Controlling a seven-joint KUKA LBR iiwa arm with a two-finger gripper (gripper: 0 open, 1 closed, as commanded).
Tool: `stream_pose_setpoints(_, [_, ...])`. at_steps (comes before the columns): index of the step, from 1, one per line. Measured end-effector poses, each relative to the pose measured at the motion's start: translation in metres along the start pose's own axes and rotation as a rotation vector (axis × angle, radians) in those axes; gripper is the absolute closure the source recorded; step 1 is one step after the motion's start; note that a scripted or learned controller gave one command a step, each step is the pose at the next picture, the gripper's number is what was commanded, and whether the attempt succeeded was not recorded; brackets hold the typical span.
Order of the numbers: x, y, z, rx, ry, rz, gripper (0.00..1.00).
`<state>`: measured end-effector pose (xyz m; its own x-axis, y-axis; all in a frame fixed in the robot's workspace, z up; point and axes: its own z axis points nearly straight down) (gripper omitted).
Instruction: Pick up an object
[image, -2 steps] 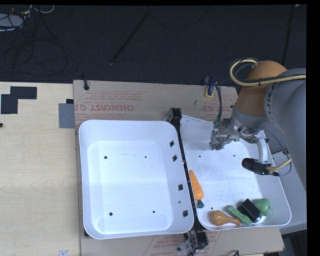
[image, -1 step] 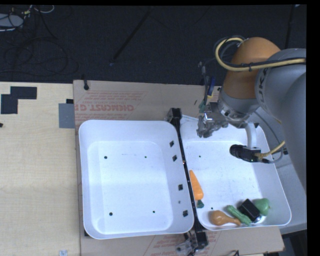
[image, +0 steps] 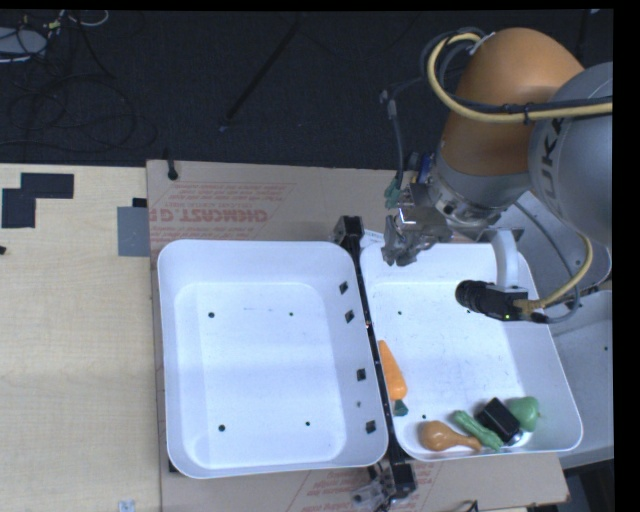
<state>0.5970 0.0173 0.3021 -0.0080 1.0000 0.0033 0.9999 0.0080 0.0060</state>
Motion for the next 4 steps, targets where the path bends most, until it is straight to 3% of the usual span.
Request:
stream_pose_setpoints(1, [0.051, -0.007, 0.03, 0.011, -0.003, 0.005, 1.0])
stream_pose_setpoints(2, [0.049, -0.006, 0.019, 0.012, -0.004, 0.005, 1.0])
stream_pose_setpoints(3, [0.144, -0.008, -0.001, 0.006, -0.001, 0.0, 1.0])
stream_pose_setpoints(4, [0.206, 0.022, 0.033, 0.009, -0.003, 0.003, 1.0])
